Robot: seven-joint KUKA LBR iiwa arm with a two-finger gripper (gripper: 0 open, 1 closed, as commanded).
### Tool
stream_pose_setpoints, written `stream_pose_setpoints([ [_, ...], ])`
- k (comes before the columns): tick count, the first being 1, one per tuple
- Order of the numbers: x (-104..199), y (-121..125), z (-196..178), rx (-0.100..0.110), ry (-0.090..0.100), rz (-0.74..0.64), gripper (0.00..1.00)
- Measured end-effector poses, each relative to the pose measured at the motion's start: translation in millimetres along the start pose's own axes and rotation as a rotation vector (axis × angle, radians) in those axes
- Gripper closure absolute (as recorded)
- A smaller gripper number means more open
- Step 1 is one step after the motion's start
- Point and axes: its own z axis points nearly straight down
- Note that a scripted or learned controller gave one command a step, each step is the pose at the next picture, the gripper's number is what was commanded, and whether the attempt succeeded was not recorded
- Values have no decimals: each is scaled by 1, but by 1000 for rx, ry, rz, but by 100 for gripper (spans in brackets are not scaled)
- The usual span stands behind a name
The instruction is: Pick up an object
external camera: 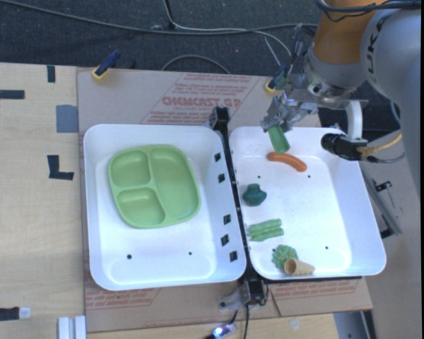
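You are looking at a robotics lab, not a home or kitchen. An industrial arm is reaching in over a bench that is carrying two white bins on a cardboard sheet printed with red lettering. Black cables are trailing over the dark floor past the bench's far edge. Black tape marks are sitting near the bench's left edge, and a clamp is gripping the cardboard's far left corner. The food lying in the right bin is looking like plastic toy pieces, and a green plate is lying in the left bin.
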Motion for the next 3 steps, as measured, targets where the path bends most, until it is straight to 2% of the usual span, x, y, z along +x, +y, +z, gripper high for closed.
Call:
stream_pose_setpoints([
  [2, 86, -30, 4, 1, -1, 1, 100],
  [3, 135, -59, 17, 2, -1, 1, 100],
])
